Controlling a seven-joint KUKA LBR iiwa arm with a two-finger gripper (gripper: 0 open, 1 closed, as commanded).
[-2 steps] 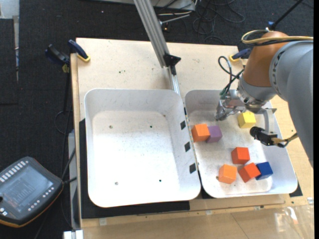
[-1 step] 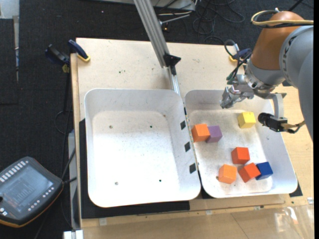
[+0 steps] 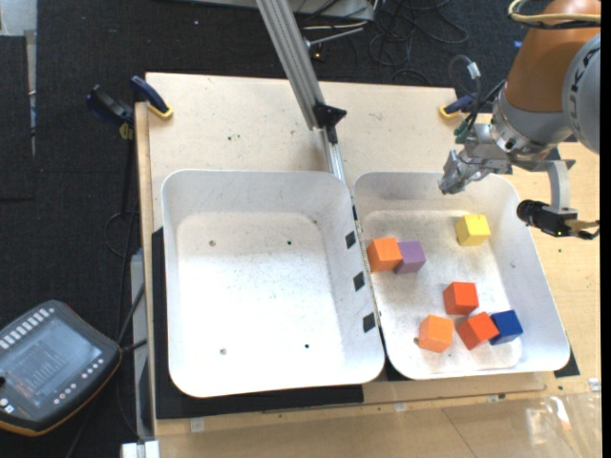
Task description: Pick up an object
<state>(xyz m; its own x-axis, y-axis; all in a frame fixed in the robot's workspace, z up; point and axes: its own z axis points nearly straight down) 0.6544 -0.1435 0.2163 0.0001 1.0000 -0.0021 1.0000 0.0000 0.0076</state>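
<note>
Though no label readable, 7 blocks [image 3: 461,297].

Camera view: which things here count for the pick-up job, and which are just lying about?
For the job:
claw
yellow block
orange block
purple block
red block
blue block
right bin

Lying about:
left bin
handheld controller
clamps
metal pole
cables
</note>
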